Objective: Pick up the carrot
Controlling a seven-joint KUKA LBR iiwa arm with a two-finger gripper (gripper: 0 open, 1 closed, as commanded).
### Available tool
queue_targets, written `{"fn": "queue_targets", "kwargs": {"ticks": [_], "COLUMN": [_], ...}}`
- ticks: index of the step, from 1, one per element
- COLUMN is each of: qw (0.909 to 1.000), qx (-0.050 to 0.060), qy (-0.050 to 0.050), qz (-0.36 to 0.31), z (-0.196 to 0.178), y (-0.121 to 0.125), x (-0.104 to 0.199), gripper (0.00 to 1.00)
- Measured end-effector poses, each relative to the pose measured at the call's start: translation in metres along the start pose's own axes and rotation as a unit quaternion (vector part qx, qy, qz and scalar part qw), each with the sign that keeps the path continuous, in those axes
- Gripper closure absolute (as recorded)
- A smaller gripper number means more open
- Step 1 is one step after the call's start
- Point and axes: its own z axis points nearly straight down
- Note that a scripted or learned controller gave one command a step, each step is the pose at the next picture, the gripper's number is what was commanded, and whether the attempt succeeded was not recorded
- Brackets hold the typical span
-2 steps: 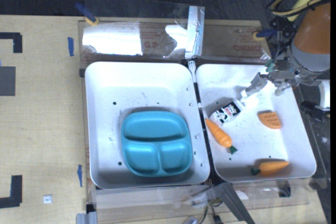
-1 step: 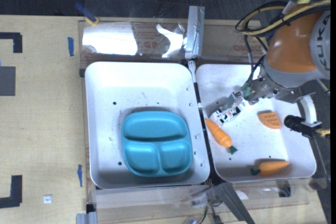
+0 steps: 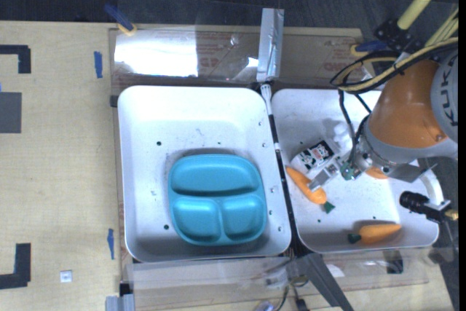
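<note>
A blue divided tray (image 3: 217,197) sits in the left bin (image 3: 138,113). In the right bin (image 3: 306,233), one carrot (image 3: 306,185) lies just beside the end effector (image 3: 324,160); its grip state cannot be told. Another carrot (image 3: 376,231) lies near the front wall. No writing is legible.

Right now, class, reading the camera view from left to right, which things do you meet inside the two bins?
Blue divided tray → carrot by the divider → hand → second carrot at the right bin's front edge.

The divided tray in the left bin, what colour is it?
Light blue tray, clearest in the camera view.
</note>
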Motion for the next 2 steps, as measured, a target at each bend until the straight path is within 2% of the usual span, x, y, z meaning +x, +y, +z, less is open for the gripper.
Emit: {"fn": "queue_targets", "kwargs": {"ticks": [1, 2], "qw": [0.9984, 0.9984], "qx": [-0.012, -0.013], "qy": [-0.006, -0.008], "qz": [-0.054, -0.053], "z": [0.0023, -0.0071], "y": [-0.0097, -0.0081], "x": [0.0129, 0.0116], "gripper": [0.0, 1.0]}}
